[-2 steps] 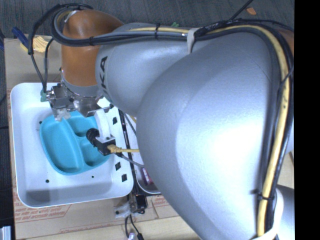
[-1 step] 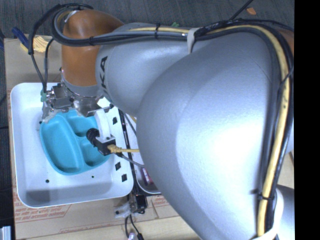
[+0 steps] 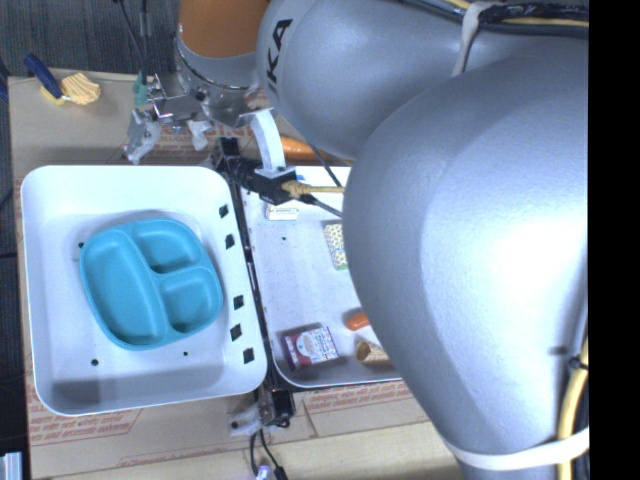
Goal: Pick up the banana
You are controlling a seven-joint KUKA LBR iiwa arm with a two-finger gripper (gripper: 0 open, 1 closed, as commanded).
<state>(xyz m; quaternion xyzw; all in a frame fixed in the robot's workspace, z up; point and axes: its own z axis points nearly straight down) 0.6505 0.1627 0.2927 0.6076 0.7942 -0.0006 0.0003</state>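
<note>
Arm [image 3: 450, 218] is blocking most of right bin [image 3: 300, 298]; hand [image 3: 165, 118] is hovering beyond left bin [image 3: 40, 268], state unclear; banana pickup apparently not done.

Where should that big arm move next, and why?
Probably swing the gripper toward the right bin: it hangs beyond the far rim of the left bin, that bin holds a blue tray, and the small loose items lie in the right one, partly hidden by the arm.
</note>
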